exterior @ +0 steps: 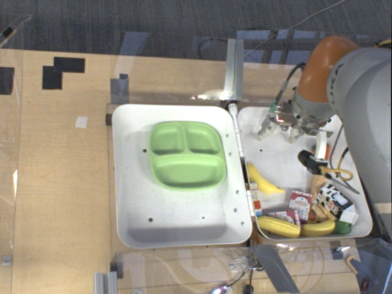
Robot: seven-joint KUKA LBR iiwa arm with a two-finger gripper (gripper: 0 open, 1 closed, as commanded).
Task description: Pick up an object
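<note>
You see the gripper [279,129] hanging over the right bin's [269,164] far end, fingers apart on nothing. The banana [263,182] lies nearer you, against that bin's left wall.

Pale wood bench [61,182] with black markings, dark grey carpet floor [153,11] beyond.

arm [361,103] cut off at right edge, hides right bin's [269,164] far corner
</note>
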